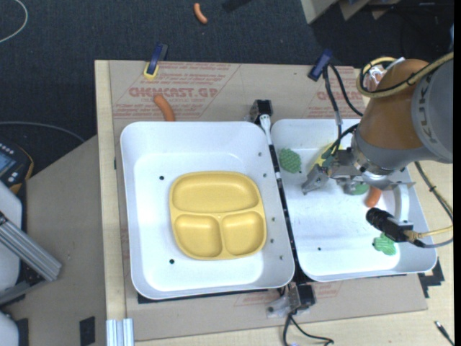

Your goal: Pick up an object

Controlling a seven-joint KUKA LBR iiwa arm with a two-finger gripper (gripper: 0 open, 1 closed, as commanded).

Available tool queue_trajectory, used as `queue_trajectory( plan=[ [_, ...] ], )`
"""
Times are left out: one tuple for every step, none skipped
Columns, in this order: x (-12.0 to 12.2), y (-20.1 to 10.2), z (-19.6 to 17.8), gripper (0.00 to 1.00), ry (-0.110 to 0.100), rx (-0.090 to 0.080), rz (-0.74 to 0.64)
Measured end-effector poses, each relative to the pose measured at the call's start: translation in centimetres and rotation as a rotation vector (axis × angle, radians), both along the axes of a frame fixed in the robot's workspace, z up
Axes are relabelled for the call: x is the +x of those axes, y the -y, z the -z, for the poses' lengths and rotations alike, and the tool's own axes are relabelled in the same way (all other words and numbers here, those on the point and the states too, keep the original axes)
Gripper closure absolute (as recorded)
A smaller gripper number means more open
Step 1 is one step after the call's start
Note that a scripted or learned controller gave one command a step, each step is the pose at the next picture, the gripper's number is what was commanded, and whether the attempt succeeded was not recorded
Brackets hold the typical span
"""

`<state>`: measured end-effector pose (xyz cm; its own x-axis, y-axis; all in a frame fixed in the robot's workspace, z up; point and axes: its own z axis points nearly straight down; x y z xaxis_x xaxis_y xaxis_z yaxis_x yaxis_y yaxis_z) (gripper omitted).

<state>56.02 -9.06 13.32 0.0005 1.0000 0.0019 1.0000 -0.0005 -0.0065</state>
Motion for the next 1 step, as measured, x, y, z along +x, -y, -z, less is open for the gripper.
queue_trajectory(
  plan=[
    [-0.07,-0.08,5.13,0.0,0.001,0.0,0.0]
  ],
)
